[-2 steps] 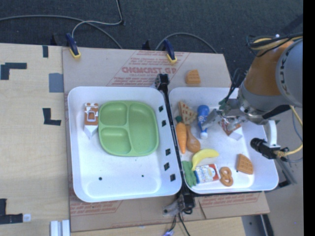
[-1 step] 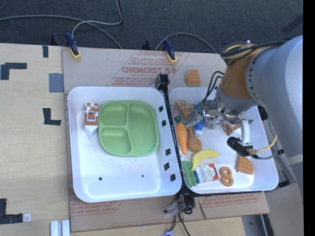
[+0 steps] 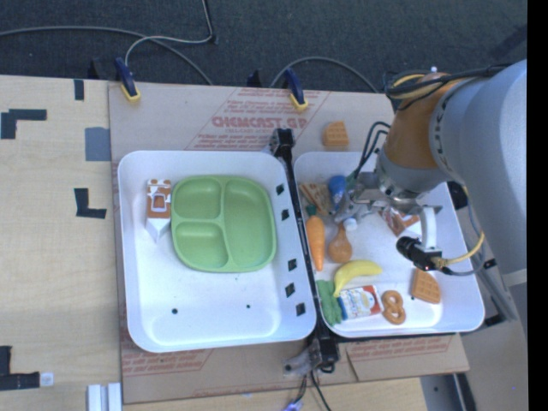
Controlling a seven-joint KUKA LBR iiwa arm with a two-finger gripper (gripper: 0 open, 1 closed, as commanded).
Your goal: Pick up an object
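Plastic, moulded and glossy: that is the stock in the right-hand shallow white bin (image 3: 462, 319), and you have your pick of it.

- Small brown pear-shaped toy (image 3: 341, 248): lies near the bin's middle, just below the claw (image 3: 351, 215). It looks hollow, light and stiff; its rounded skin will likely slip, so close across the fat lower belly, not the neck.
- Orange plastic carrot (image 3: 316, 241): lies lengthwise against the bin's left wall, just beside the pear. Probably light and rigid; take it across the thick upper half (the wall leaves little room on one side).
- Yellow plastic banana (image 3: 356, 273): below the pear, apart from it. The curved shape may roll under pressure; grip across the middle of the arc.
- Small red-and-white printed carton (image 3: 360, 302): near the bin's lower edge, touching a green piece at its left. Flat faces should give the surest hold.
- Brown pretzel-shaped toy (image 3: 394, 306) and tan waffle-like wedge (image 3: 425, 286): lower right, thin and low-lying, awkward to pinch from above.
- Blue object (image 3: 336, 186): upper left of this bin, partly hidden among other pieces; what it is you cannot tell.

The claw hangs over the pear and carrot; whether it is released or clenched cannot be told, and nothing is seen grasped in it.

Elsewhere on the bench (image 3: 51, 229): a green three-compartment plastic plate (image 3: 224, 223) and a small brown-and-white box (image 3: 158, 205) in the left-hand white bin (image 3: 205, 315).
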